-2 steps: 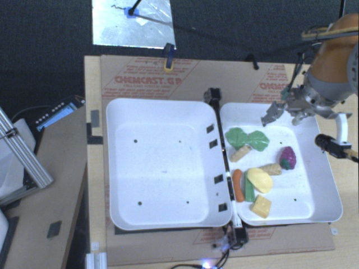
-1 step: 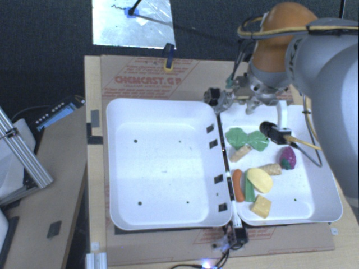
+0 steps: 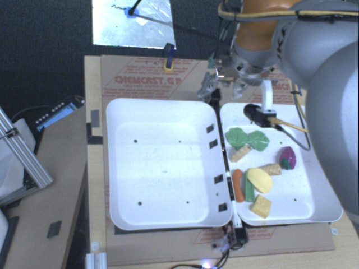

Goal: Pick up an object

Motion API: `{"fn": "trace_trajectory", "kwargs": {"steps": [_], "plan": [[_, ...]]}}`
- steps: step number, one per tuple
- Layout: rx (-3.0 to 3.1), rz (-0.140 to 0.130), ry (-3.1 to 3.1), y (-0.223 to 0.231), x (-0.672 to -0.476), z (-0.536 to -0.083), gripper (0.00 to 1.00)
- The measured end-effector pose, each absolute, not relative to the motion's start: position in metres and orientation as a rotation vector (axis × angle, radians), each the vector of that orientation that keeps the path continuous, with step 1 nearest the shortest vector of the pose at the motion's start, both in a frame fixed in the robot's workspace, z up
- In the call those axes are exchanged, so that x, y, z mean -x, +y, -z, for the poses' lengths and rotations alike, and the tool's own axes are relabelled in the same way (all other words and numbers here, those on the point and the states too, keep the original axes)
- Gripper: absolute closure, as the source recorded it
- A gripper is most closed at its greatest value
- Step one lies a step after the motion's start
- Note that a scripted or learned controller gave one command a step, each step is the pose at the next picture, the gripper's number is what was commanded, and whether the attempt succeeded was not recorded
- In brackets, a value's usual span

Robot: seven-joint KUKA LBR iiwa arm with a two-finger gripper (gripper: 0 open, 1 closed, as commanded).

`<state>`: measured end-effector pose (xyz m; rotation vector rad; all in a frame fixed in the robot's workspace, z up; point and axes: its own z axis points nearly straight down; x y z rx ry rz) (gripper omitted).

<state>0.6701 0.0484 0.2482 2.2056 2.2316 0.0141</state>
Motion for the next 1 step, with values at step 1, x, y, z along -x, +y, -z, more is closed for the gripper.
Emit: {"fn": "trace_trajectory", "kwargs": {"steps": [1], "plan": [[-2.209, -0.008, 2.228, 0.043, -0.6698, -0.2557, 1.0]]}}
